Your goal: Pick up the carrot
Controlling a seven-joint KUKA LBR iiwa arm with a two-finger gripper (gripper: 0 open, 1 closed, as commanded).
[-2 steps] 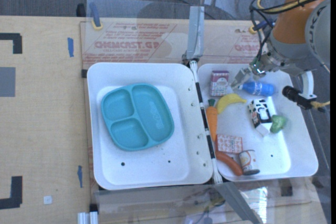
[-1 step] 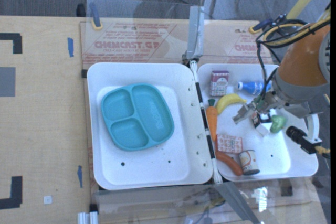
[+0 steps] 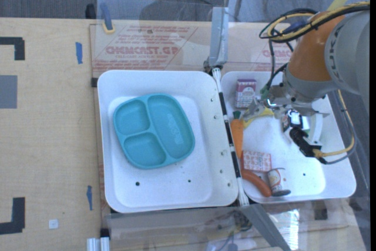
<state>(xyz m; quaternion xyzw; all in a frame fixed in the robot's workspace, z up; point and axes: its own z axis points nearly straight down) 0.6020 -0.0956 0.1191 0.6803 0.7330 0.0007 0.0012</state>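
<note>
The carrot point(image 3: 237, 137), orange and slim, lies along the left wall of the right bin point(image 3: 338, 182), its length running front to back. My gripper point(image 3: 262, 106) hangs over the back left part of that bin, just right of and behind the carrot's far end. A yellow item point(image 3: 258, 119) lies right under the gripper, next to the carrot's tip. The grey arm with its orange band point(image 3: 308, 59) reaches in from the right above the bin.
The right bin also holds a small pink and white box point(image 3: 245, 93) at the back, a red patterned packet point(image 3: 257, 160), an orange-red elongated item point(image 3: 257, 183) and a small can point(image 3: 275, 178) at the front. In the left bin point(image 3: 117, 188) sits a teal divided plate point(image 3: 154, 130).
</note>
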